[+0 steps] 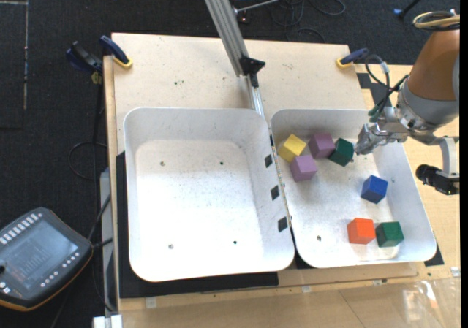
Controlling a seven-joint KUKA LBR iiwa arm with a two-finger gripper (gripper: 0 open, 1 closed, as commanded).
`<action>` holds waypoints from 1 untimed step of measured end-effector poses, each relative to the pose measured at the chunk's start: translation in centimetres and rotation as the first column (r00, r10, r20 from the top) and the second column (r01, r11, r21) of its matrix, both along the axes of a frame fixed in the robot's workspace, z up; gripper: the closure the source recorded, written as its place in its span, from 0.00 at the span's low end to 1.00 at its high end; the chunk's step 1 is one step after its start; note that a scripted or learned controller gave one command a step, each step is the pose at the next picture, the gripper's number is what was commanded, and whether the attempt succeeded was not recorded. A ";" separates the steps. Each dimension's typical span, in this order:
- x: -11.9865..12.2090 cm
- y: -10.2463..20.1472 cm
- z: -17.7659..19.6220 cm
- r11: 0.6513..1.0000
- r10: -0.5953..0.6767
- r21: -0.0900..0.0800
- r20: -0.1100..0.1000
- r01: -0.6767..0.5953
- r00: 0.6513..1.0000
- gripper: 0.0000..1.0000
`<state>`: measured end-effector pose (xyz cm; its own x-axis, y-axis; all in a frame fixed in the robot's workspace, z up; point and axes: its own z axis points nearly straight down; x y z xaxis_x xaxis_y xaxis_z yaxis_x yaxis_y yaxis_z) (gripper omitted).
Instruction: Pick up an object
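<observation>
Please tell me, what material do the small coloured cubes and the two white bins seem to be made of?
The cubes, such as the blue cube and the orange cube, look like painted wood or hard plastic: flat solid colour, sharp edges, little shine. Which one, I cannot tell. The right bin and the left bin look like thin moulded plastic: smooth white walls with rounded corners and a slight gloss.

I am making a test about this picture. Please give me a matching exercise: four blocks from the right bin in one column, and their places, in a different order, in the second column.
Blocks:
1. yellow block
2. blue block
3. orange block
4. dark green block

Places:
A. touching a green block near the front rim
B. right beside the gripper
C. alone, mid-bin
D. nearest the left bin

Pairs: 1-D, 2-C, 3-A, 4-B
</observation>
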<state>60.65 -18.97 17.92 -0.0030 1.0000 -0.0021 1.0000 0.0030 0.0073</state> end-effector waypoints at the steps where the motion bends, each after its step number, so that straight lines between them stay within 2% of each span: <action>1: 0.0 -0.7 4.6 1.000 -0.001 -0.001 0.000 0.001 1.000 1.00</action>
